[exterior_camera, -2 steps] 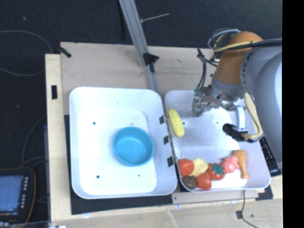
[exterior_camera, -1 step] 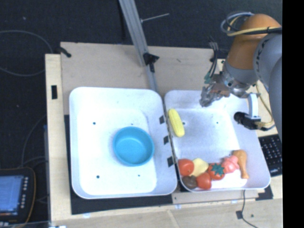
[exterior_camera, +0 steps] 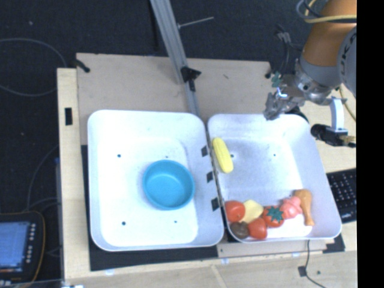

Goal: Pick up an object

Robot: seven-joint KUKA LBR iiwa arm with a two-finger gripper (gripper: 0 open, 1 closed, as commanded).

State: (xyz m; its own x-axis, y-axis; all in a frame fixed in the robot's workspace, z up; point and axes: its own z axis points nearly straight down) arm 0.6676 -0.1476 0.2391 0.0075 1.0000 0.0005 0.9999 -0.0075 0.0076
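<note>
Bench (exterior_camera: 132,83): tan top, bearing two shallow white bins side by side.
Left bin (exterior_camera: 108,137): holds one blue bowl (exterior_camera: 168,185), upright, set right of centre and toward the near side.
Right bin (exterior_camera: 300,155): holds all the small items; far half bare apart from the corn.
Yellow corn (exterior_camera: 222,155): lying against the left wall of the right bin, just beside the divide between the bins, well apart from the other items.
Near-edge cluster: packed along the near wall of the right bin, items touching one another.
Red tomato (exterior_camera: 234,210): left end of the cluster.
Pale yellow item (exterior_camera: 253,209): just right of the tomato, touching it.
Dark brown item (exterior_camera: 239,230): at the near wall, below the tomato.
Second red item (exterior_camera: 258,228): beside the brown one.
Red item with green top (exterior_camera: 275,216): middle of the cluster.
Pink item (exterior_camera: 290,207): right of centre, touching the drumstick.
Orange-brown drumstick (exterior_camera: 305,205): right end of the cluster, near the right wall.
Grey metal post (exterior_camera: 171,41): slanting from the top edge down to the far end of the divide.
Keyboard (exterior_camera: 343,194): on the bench, right of the right bin.
Gripper (exterior_camera: 277,108): over the far rim of the right bin, toward its right corner, well apart from every item; nothing seen between the fingers.
Finger opening: too small and dark to tell.
</note>
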